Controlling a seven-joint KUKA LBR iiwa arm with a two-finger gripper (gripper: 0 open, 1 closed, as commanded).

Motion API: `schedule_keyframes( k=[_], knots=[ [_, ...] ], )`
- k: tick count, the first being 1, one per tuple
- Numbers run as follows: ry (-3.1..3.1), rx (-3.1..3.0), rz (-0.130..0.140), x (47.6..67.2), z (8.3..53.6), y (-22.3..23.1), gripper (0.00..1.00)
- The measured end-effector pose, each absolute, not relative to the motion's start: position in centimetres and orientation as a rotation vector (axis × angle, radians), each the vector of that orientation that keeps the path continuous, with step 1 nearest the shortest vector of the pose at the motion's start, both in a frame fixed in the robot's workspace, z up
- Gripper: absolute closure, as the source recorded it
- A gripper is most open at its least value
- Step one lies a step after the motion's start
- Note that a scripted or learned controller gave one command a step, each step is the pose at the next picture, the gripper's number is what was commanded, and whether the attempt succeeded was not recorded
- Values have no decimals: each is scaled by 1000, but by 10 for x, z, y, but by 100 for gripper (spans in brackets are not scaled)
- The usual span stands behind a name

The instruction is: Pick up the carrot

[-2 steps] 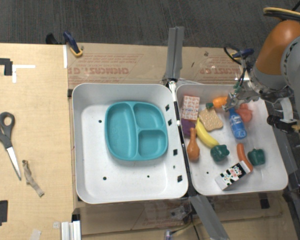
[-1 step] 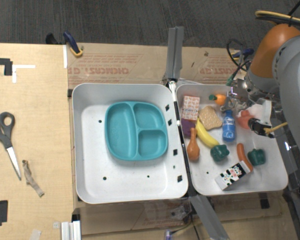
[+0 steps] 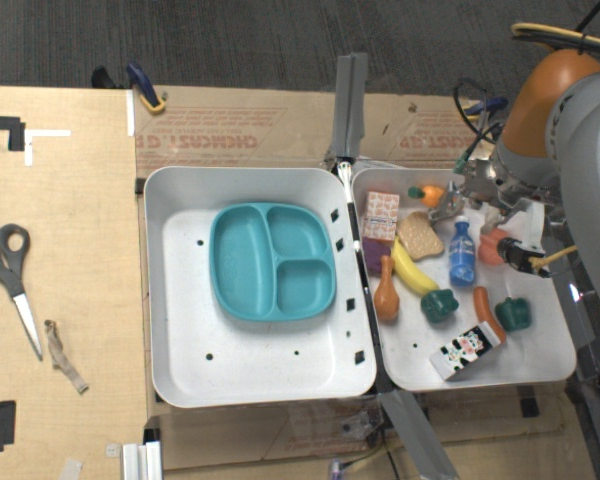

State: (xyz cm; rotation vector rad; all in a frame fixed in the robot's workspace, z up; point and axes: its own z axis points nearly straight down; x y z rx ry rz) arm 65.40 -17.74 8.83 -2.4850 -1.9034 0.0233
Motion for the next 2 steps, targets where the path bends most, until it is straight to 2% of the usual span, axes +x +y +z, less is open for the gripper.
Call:
schedule_keyframes(
  k=[1, 2],
  knots=[
    [-1532, -2722, 43, 650, 85, -182, 0],
    [-977, -2982, 23, 654, 89, -185, 0]
  ],
)
